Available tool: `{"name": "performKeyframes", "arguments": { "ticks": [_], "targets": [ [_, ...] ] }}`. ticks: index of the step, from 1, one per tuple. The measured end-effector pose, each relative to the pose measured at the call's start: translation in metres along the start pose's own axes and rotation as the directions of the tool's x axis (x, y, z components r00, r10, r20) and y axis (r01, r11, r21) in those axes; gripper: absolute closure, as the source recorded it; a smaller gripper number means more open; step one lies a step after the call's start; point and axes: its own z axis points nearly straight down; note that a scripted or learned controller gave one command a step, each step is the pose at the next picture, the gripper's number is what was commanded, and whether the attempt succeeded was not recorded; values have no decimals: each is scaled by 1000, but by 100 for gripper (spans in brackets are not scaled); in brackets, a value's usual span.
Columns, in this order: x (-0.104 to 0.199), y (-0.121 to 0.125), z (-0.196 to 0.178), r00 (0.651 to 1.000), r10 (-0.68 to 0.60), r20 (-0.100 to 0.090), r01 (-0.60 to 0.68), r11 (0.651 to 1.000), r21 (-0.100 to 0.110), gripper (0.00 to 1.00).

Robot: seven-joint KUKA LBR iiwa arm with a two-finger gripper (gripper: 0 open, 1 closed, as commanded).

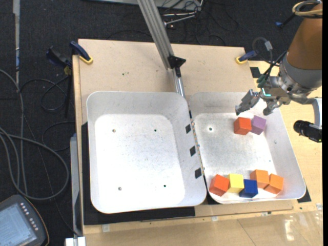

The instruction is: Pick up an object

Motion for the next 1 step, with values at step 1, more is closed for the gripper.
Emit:
{"name": "performKeyframes", "arguments": {
  "ticks": [1],
  "targets": [
    [0,1,-2,1000,1,1,-1,1000,-4,0]
  ]
}}
